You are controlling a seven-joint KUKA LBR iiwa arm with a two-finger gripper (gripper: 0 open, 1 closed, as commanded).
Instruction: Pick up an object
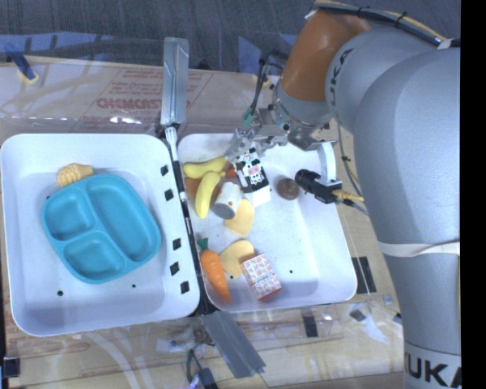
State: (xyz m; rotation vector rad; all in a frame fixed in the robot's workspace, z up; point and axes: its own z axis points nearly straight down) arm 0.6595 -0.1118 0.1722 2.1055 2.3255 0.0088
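Near right bin's (pixel 332 241) far edge, gripper (pixel 247 144) above bananas (pixel 204 181).

Two bins sit side by side on the tabletop (pixel 81 96). The left bin (pixel 32 298) fills the left half of the frame and holds a divided tray (pixel 101 227) at its centre, with a corn cob (pixel 74 173) touching the tray's upper left edge. The right bin (pixel 324 258) holds a cluster along its left side: bananas (pixel 204 185) at the top, a cow-patterned carton (pixel 251 174) just right of them under the hand (pixel 247 144), a carrot (pixel 214 272) lower down, and a small box (pixel 261 277) beside it, lower right
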